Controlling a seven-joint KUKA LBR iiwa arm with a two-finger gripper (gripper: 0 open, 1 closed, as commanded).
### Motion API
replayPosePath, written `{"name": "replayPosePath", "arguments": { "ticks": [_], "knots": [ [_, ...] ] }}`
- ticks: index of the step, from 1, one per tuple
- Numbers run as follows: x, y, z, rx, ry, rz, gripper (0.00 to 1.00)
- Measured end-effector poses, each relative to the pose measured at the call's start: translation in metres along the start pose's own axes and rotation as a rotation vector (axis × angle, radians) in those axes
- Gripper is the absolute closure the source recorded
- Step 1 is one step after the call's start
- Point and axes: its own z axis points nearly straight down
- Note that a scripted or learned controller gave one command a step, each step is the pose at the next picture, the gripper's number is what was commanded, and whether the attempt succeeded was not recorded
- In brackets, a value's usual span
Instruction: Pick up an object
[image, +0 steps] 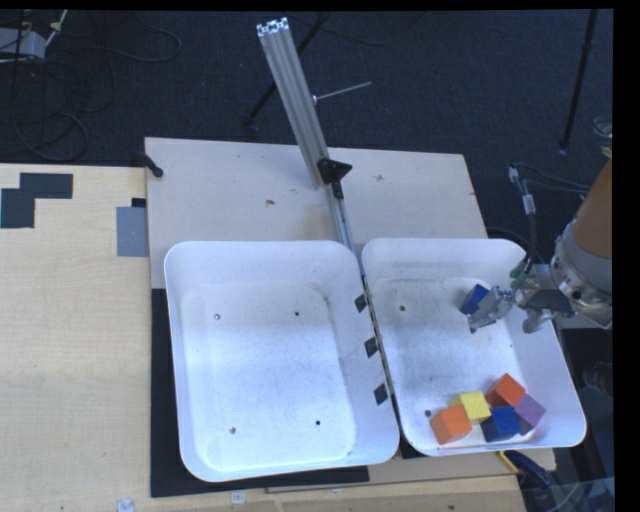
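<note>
On the pale surface (300, 190), the right bin (440, 330) holds clustered cubes (488, 410). The gripper (487, 310) seems to pinch a blue block (474, 297) between its fingers; next, lifting clear.

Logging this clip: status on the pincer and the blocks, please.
Pincer low over right white bin, beside small blue block; grip unclear. Five coloured blocks clustered at near corner. Nothing in the way.
</note>
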Motion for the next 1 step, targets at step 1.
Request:
{"name": "replayPosePath", "arguments": {
  "ticks": [1],
  "knots": [
    [-0.0469, 0.0510, 0.0605, 0.003, -0.002, -0.004, 0.00]
  ]
}}
